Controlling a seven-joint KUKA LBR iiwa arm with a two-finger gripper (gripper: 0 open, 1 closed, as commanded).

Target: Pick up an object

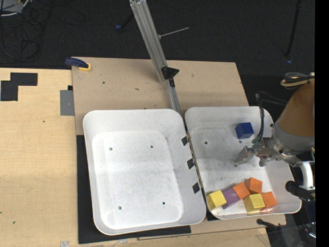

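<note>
Toward the back of the right bin (216, 118) a blue cube (244, 130) sat by itself, clear of everything else and touching neither wall. Just in front of it and to its right, the claw (251, 155) hovered over bare bin floor with its fingers spread apart and nothing between them. Well apart from both, against the bin's front rim, lay a huddle of blocks: a yellow cube (217, 198), a purple block (230, 198), an orange block (241, 191), another orange cube (254, 184), a second yellow cube (254, 203) and an orange piece (268, 199), most of them touching. The left bin (134, 174) stood beside it on the table (128, 84). By my reading, the approach was in hand, no grasp made. Next, the claw needed to centre over one object, likely the lone blue cube, descend and close.
</note>
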